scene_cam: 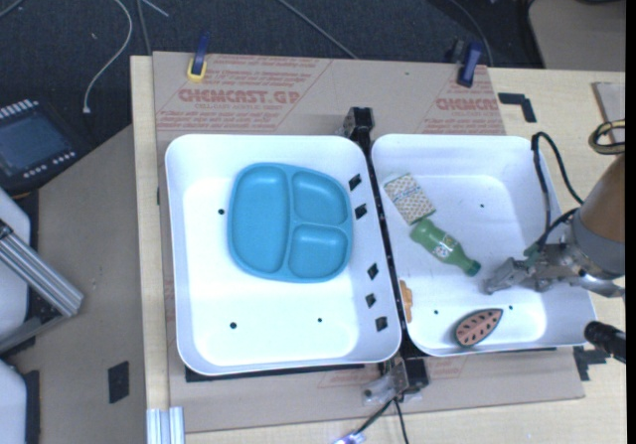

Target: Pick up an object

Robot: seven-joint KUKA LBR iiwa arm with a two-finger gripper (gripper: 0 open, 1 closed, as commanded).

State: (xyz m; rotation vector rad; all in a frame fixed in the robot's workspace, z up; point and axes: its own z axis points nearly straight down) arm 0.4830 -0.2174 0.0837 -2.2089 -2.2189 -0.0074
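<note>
Gripper (500,276) (empty) sits just right of green bottle (444,245).

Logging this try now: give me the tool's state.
Tool: over the right bin, fingers spread open, nothing between them; the green bottle lies apart from it.

In the right bin (517,156) I see open floor along the far wall; the packet (408,197), green bottle (444,246) and brown brush (478,326) crowd its left and near parts.
</note>
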